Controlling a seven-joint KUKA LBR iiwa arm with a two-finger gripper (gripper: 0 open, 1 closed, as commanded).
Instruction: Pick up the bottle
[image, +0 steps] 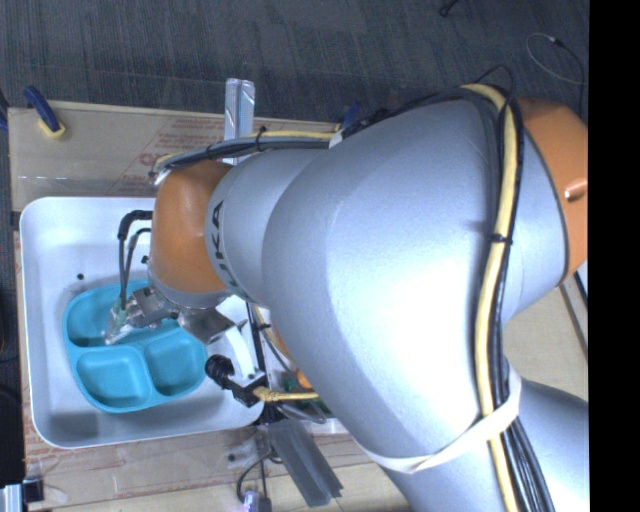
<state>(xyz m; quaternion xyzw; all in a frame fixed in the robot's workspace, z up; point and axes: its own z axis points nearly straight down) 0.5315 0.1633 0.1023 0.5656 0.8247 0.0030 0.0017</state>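
The big grey arm (400, 290) with its orange band (180, 235) covers most of the view, reaching down into the left shallow white bin (40, 300). Its gripper (135, 312) sits over a blue plastic tray with sections (130, 365) — the bottle is hidden, so its place and which way it points cannot be told.

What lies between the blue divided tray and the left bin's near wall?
Bare white floor of the left bin, between the blue tray and the near wall, in the camera view.

Grey arm (400, 290) over blue tray (130, 375)
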